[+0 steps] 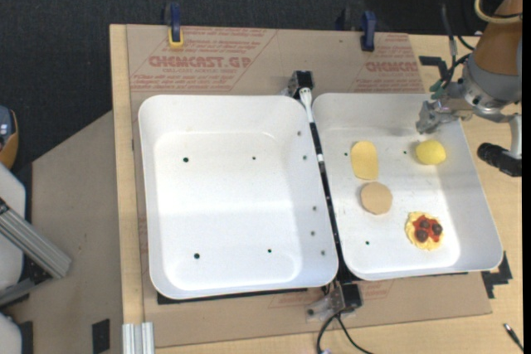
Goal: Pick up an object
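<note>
Gripper [429,118] above right bin [390,261], just beside rounded yellow lemon-like piece [430,152]; jaw state impossible to tell. Nearby on smooth white plastic: yellow oblong piece [364,159], tan disc [376,198], yellow tart with dark berries [424,230].

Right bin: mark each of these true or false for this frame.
1. Four items lie in the right bin. True.
2. The red-topped piece sits nearest the back wall. False: it lies near the front edge.
3. The gripper hovers just above and beside the small yellow lump. True.
4. The tan round piece lies in the left bin. False: it is in the right bin, just below the yellow oblong piece.
5. The gripper holds the yellow oblong piece. False: that piece lies on the bin floor, apart from it.
</note>
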